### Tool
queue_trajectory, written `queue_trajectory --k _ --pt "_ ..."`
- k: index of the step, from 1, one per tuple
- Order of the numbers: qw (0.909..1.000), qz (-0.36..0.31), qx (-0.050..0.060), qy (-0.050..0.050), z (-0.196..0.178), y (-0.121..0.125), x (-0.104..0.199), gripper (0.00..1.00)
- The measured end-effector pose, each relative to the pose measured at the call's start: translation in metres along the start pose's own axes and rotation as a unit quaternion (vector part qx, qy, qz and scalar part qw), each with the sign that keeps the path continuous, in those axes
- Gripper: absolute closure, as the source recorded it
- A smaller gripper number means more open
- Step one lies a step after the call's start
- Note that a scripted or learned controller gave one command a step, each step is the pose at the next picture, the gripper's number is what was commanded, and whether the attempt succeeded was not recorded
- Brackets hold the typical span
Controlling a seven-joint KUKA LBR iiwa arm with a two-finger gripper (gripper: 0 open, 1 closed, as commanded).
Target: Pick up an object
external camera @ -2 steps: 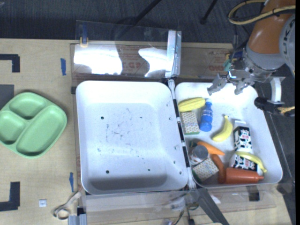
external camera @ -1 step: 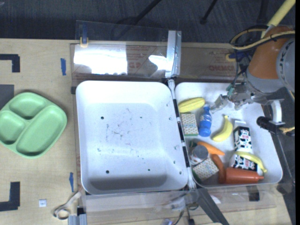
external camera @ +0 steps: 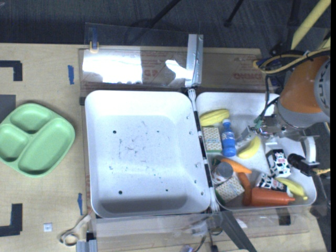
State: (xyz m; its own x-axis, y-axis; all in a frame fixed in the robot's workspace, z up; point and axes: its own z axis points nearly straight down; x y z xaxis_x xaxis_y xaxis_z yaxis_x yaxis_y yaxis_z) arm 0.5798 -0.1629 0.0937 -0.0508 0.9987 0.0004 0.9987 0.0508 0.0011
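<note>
Over the right bin's (external camera: pixel 310 196) far right side our gripper (external camera: pixel 262 130) hovers; we cannot tell its state. Just beside it, mid-bin, lies a small banana (external camera: pixel 250 148), likely light, smooth, stiff plastic; we would pinch across its thick middle.

A pale wooden bench top (external camera: pixel 47 67) fills the left of the frame, with black tape marks (external camera: pixel 14 70) and small blue tape pieces (external camera: pixel 71 74). On it lies a green divided plastic plate (external camera: pixel 34 138) (three compartments). Dark grey carpet floor (external camera: pixel 131 4) crosses the top.
</note>
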Motion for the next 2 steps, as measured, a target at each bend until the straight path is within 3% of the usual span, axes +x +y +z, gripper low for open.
queue_trajectory --k 1,2 --pt "1.0000 0.001 -0.002 0.000 -0.010 0.001 -0.001 1.00" --pt "0.9955 0.094 0.000 0.000 -0.130 0.008 0.026 1.00"
